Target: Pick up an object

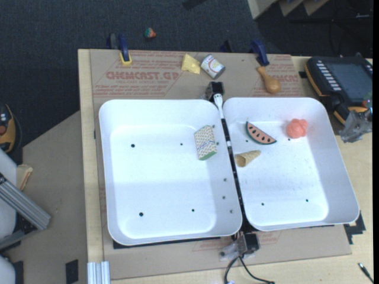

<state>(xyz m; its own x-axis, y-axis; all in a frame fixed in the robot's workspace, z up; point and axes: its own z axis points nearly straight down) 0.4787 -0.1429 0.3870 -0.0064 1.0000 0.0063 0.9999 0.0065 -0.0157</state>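
The left bin (124,176) holds a small patterned box (205,142) with a green edge, lying near its right wall. In the right bin (331,182) lie a watermelon slice (260,134), a pink-red lumpy toy (297,128) toward the far right, and a tan ice-cream cone (247,157) near the left wall.
On the board behind the bins lie a yellow cheese wedge (190,64), a small white carton (212,66) and a tan pear-shaped toy (269,80). Blue clamps (124,48) hold the board's far edge. A black and orange pendant (340,78) sits at the far right.
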